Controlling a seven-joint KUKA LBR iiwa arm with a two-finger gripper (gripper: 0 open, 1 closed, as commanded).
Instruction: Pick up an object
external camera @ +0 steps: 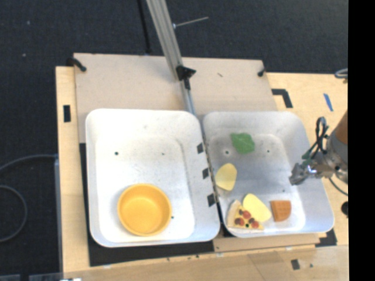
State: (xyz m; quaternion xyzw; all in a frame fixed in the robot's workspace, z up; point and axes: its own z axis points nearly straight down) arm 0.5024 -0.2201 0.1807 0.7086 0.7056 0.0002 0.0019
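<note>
In the right bin [304, 134] lie a green lump [242, 142], a pale yellow piece [226, 176], a yellow wedge [256, 206], a small item with red dots [245, 218] and an orange block [281, 210]. A yellow bowl [144, 209] sits in the left bin [146, 133] near its front. My gripper [302, 172] hangs at the right bin's right side, above and to the right of the orange block, with nothing seen between its fingers.
A slanted metal rail [167, 37] runs from the top down to the gap between the bins. Cables [321, 134] trail beside the arm at the right edge. The bench's tan surface [170, 81] surrounds both bins.
</note>
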